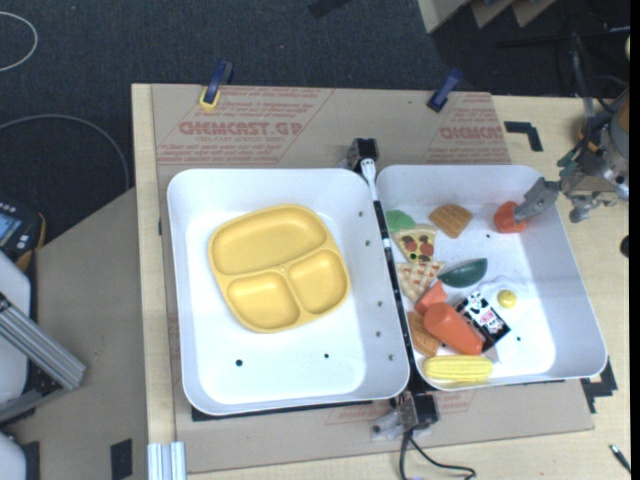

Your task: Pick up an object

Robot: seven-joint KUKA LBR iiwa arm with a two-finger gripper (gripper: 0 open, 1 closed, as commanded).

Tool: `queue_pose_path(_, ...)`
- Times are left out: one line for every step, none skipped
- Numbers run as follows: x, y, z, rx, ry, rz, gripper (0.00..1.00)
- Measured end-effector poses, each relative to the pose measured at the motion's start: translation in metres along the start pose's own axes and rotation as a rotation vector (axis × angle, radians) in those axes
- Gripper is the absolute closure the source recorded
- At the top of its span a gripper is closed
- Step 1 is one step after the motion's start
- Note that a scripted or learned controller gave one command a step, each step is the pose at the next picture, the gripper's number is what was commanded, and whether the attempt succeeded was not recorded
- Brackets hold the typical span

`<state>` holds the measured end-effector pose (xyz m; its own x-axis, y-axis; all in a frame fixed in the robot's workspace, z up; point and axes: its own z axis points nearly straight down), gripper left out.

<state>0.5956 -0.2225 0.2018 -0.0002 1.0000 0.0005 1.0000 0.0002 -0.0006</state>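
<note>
Reaching in from the right, the gripper [540, 200] is seen at the far right corner of the right bin [570, 268], its grey tip just beside a small red-orange piece [509, 217]. That piece is judged to be the target, since it sits alone near the bin's back wall, well apart from the heap, where it can be approached without crowding. Contact looks likely at the piece's right side, but whether the tool is spread, closed, or clamped on the piece cannot be told at this size, so no hold is claimed. The piece is stubby and roundish; a long axis is hard to make out, though a slight stretch toward the gripper is suggested.

Nearer the middle divider, the rest of the toy food is bunched: a waffle piece [451, 219], a pizza slice [416, 243], a dark green shape [463, 270], an orange block [452, 329], and a corn cob [458, 370] lying lengthwise along the front wall. A yellow divided plate [277, 266] is set in the left bin [190, 268].
</note>
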Motion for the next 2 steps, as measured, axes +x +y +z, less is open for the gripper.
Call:
queue_pose_path(0.002, 0.011, 0.051, 0.002, 0.000, -0.002, 0.00)
queue_pose_path(0.005, 0.015, 0.094, 0.003, 0.001, -0.002, 0.00)
